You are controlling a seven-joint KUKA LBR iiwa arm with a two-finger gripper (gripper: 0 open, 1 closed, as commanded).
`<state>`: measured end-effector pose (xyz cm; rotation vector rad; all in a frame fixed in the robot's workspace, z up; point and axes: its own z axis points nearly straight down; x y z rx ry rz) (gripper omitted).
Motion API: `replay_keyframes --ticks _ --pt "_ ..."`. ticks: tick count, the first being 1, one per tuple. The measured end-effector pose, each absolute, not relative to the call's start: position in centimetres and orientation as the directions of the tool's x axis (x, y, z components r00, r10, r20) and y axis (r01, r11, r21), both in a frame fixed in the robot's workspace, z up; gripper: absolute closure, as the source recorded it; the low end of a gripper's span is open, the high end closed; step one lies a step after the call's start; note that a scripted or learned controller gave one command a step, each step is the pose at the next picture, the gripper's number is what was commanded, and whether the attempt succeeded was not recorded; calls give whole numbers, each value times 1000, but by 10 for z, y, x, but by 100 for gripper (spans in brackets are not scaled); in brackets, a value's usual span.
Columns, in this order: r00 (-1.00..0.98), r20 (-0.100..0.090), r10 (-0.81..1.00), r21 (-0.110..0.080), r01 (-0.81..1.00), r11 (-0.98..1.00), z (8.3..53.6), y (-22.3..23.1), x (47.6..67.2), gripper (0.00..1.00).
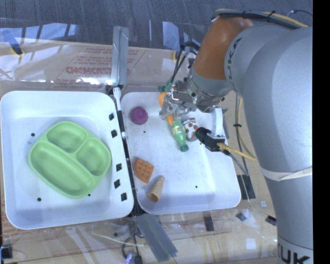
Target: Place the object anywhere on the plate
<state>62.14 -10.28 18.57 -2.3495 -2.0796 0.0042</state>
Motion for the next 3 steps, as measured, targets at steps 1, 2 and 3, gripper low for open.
replay_keyframes --ticks 1,2,3 --pt "271 -1 963 -6 963 -271 191 -20 567 100" --pt "289 -2 957 -7 957 -289 190 52 534 100" --pt "290 -2 957 -6 957 -290 191 51 534 0"
